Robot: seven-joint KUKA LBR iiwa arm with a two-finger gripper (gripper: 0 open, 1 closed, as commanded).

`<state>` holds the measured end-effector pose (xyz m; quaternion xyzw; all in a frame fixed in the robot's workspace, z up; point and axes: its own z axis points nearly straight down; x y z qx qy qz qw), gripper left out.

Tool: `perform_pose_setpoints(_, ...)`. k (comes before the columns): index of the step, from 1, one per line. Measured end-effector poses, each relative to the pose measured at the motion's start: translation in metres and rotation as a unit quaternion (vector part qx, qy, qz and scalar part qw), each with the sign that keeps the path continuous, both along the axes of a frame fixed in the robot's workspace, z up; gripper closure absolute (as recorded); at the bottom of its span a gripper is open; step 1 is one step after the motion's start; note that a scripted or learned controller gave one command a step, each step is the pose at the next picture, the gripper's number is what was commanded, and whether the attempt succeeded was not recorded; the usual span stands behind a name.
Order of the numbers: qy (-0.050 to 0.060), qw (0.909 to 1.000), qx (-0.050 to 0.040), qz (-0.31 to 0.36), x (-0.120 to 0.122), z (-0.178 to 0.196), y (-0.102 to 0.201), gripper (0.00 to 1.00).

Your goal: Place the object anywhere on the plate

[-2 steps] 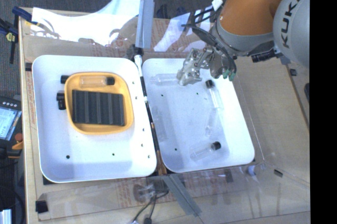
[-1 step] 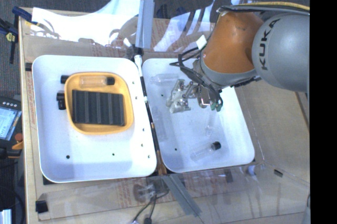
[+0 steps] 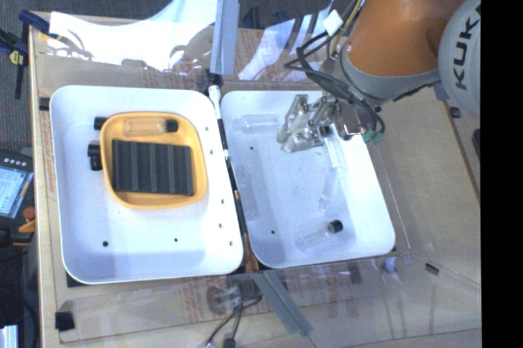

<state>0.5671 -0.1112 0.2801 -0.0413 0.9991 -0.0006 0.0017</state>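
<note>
The most likely object is a small clear piece with a dark end (image 3: 330, 229). It lies well to the right of the plate (image 3: 155, 198) and a little nearer the camera, in the neighbouring right bin (image 3: 278, 240). It looks like glassy plastic, short and rounded, hard to make out against the white. Other clear pieces lie further back in that bin, so which one is meant is a judgement.

The claw (image 3: 299, 132) is bare metal and hangs low to the right of the plate, apart from the dark-ended piece. Whether it is spread, closed or pinching anything I cannot tell.

The plate is a yellow rounded rectangle with a smooth raised rim and a dark ribbed centre, in the left bin (image 3: 122, 252).

The pickup looks not yet done. Next the claw must settle over one piece, close on it, then carry it left to the plate.
</note>
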Motion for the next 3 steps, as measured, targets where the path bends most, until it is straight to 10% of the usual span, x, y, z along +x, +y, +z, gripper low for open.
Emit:
perform_pose_setpoints(1,0.003,0.9987,0.0006,0.051,-0.005,-0.085,-0.001,1.0)
perform_pose_setpoints(2,0.0,0.9975,-0.0004,0.071,0.008,0.001,0.032,1.0)
perform_pose_setpoints(3,0.002,0.9702,0.0006,0.242,0.03,-0.054,0.015,1.0)
